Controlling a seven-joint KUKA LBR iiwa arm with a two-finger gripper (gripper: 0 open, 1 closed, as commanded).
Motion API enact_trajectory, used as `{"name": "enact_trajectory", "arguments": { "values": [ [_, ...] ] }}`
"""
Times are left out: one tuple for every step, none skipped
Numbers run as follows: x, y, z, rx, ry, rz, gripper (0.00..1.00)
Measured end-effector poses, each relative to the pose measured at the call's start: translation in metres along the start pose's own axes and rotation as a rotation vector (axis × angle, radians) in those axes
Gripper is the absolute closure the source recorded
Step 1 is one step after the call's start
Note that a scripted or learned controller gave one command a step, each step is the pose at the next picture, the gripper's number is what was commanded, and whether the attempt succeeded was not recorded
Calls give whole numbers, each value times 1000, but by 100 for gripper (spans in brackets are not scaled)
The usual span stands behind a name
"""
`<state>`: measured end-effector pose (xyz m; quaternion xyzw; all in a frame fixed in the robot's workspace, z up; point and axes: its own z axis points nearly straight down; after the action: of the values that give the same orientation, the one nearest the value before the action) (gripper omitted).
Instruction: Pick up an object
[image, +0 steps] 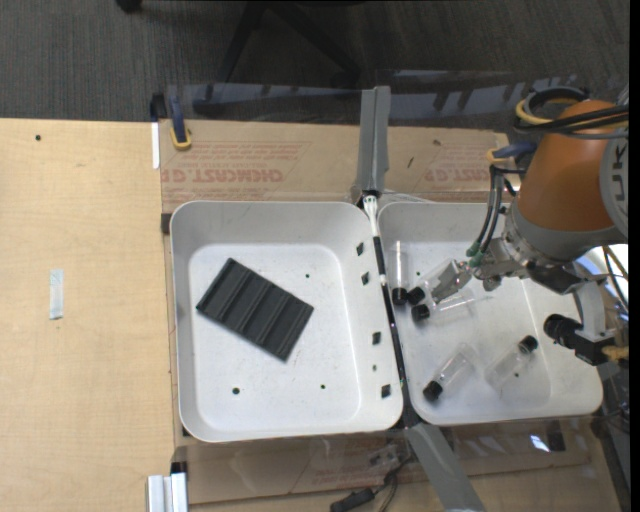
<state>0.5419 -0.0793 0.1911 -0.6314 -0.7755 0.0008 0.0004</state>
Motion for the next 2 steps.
{"name": "enact_trajectory", "arguments": {
  "values": [
    [-28,30,100,-1,0,-97,0],
    [-30,30,91,-1,0,-93,100]
  ]
}}
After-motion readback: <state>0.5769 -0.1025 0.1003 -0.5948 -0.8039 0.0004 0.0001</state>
